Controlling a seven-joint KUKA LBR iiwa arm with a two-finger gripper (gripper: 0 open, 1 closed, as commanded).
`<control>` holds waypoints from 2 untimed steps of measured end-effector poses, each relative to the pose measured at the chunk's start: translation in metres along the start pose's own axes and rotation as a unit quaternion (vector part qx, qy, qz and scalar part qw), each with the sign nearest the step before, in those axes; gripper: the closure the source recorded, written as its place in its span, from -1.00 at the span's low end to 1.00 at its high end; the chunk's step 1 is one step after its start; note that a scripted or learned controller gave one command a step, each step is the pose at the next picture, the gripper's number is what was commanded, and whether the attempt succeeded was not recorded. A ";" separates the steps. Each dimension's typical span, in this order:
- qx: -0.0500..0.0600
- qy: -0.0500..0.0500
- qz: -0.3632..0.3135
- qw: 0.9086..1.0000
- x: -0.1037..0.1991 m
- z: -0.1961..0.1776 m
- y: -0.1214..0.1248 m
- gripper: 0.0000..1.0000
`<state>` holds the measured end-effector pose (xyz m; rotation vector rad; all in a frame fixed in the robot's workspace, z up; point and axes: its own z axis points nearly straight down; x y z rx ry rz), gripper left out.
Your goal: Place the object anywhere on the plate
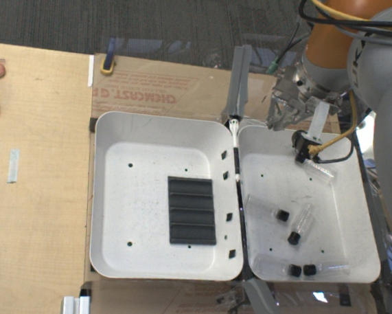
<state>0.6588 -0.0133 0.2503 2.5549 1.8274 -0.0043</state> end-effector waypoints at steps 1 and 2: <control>0.000 0.000 0.054 0.999 0.063 -0.035 -0.022 1.00; 0.001 -0.001 0.115 0.993 0.122 -0.007 -0.079 1.00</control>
